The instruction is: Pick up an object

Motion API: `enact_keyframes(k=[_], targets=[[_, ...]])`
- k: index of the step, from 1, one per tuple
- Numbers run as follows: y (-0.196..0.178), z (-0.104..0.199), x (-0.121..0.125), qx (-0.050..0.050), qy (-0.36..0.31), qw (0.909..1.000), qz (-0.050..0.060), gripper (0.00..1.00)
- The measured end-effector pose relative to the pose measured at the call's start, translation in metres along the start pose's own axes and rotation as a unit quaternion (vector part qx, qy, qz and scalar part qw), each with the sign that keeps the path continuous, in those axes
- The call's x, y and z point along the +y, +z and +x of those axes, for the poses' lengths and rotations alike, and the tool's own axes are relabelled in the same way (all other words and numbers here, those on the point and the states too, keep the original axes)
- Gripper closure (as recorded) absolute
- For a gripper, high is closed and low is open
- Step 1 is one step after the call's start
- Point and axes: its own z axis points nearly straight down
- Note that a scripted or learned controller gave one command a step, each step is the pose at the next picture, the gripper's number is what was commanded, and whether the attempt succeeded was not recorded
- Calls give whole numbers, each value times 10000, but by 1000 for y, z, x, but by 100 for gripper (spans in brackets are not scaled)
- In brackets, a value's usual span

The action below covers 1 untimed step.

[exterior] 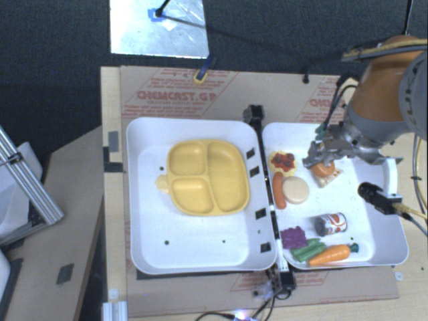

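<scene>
My gripper hangs low over the upper middle of the right bin, reaching in from the right. Directly under and beside it lies a small orange and white toy food piece; whether the gripper touches it is hidden by the gripper body. Other toys lie in this bin: a red and yellow piece, a red sausage, a round cream bun, a small can, purple grapes, green beans and a carrot.
The left bin holds a yellow divided plate. A black divider with clips runs between the bins. A black and white fitting juts in at the right bin's right side. Cables trail behind the arm.
</scene>
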Motion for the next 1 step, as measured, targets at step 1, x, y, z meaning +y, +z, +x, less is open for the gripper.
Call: enact_keyframes(k=[1], targets=[[7, 45, 30, 0, 4, 10000, 0, 100]])
